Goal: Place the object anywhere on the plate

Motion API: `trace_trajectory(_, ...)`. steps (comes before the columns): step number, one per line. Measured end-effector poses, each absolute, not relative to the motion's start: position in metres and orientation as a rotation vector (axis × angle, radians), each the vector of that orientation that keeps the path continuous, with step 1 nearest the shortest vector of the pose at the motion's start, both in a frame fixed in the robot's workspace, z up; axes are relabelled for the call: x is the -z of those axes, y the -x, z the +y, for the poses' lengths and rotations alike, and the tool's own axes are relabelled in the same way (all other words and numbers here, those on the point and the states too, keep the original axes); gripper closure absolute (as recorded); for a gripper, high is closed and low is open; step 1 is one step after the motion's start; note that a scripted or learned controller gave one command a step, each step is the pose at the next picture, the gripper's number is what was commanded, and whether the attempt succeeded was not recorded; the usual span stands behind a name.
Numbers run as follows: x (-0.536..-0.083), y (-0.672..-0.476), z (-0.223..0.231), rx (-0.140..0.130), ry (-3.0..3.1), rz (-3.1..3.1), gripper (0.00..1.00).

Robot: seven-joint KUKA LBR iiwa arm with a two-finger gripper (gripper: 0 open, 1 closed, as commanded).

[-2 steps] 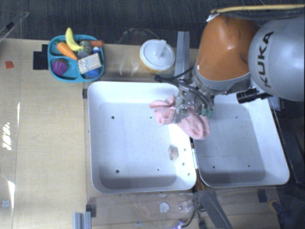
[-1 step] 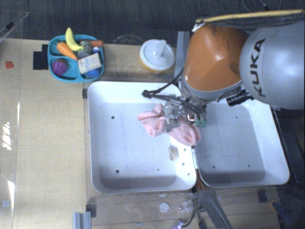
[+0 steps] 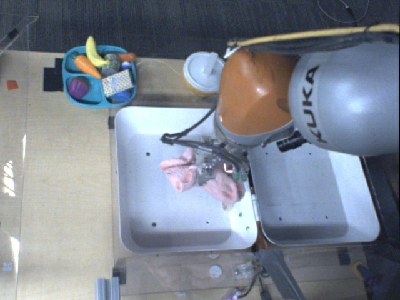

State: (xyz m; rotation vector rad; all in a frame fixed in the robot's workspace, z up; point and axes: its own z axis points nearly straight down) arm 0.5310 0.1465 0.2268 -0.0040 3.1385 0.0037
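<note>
Overhead slanted view of the worktop (image 3: 56, 186) with two shallow white bins side by side. The grey arm (image 3: 350, 92), with its orange band (image 3: 256, 92) above the wrist, reaches in from the right and hangs over the seam between the left bin (image 3: 144, 230) and the right bin (image 3: 312, 217). The hand (image 3: 220, 166) sits low over the right half of the left bin, directly upon a crumpled pink cloth (image 3: 178, 172); the cloth spreads to both sides of it, one lobe to the left and one below and to the right. How wide the hand stands, and whether any cloth lies within its grip, cannot be told, since the wrist and mechanism hide that part. A dark cable (image 3: 187, 133) runs from the wrist across the bin floor. Beyond the bins, on the worktop, stand a blue sectioned plate (image 3: 70, 95) carrying toy foods, among them a banana (image 3: 95, 54) and a carrot (image 3: 87, 66), and a white lidded cup (image 3: 203, 70) just beside the orange band.
</note>
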Motion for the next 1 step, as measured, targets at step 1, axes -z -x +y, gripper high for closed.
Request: trace_trajectory(1, -0.2275, -0.5313, 0.1464, -0.004, 0.004, 3.137, 0.0)
